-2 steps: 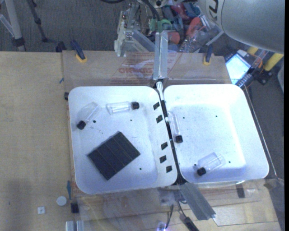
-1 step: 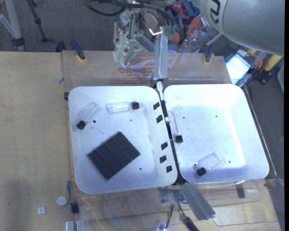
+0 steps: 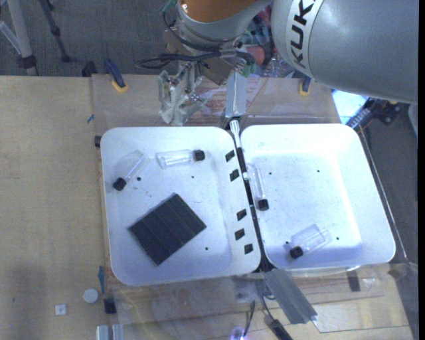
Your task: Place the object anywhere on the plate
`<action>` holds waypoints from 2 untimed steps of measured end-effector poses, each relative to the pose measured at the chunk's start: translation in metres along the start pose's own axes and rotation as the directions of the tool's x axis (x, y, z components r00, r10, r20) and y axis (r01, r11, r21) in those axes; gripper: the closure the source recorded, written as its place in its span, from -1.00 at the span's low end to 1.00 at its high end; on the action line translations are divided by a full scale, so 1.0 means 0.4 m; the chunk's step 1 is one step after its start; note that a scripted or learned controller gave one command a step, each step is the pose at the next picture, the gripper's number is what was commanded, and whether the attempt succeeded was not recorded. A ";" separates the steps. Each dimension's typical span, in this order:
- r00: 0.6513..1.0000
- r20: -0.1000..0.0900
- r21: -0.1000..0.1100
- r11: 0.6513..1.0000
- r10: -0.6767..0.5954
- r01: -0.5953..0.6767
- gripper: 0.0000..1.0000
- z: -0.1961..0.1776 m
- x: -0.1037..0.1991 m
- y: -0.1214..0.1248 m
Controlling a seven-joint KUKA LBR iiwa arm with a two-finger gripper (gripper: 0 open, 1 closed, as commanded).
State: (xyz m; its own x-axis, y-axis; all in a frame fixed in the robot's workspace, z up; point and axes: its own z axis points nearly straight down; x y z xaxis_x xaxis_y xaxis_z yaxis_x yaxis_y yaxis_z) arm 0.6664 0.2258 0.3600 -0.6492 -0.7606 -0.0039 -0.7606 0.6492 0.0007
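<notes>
Gripper [image 3: 178,99] at 12 o'clock beyond left bin [image 3: 109,143], grip state unreadable | plate [image 3: 167,228] at 6 o'clock in left bin | vials [image 3: 179,158] at 11 o'clock, clear of plate | advice: grasp mid-body, lower flat, release centred.

Setting: robotics laboratory or test cell.
Arm: grey industrial arm [image 3: 345,40] with part of its maker's lettering visible, orange band [image 3: 212,10] above the wrist.
Surface: pale wooden surface [image 3: 46,199] bearing two shallow white bins, left bin [image 3: 119,265] and right bin [image 3: 372,199], side by side.
Fixtures: clamps [image 3: 117,81] at the far edge of the surface; black markers [image 3: 240,214] along the divide between the bins.
Floor: grey carpet [image 3: 86,33] with stand legs [image 3: 23,40] and loose cables [image 3: 159,63].
</notes>
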 end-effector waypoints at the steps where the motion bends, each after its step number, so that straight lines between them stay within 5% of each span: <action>1: 0.642 0.003 0.006 0.642 -0.766 0.766 1.00 -0.085 0.025 -0.014; 2: 0.238 0.001 0.005 0.238 -0.971 0.971 1.00 -0.192 -0.001 0.000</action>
State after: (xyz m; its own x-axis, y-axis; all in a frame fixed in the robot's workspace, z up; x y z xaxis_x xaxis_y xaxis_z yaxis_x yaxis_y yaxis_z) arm 0.6665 0.2258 0.4367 0.5846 -0.8113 -0.0030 -0.8113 -0.5846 -0.0089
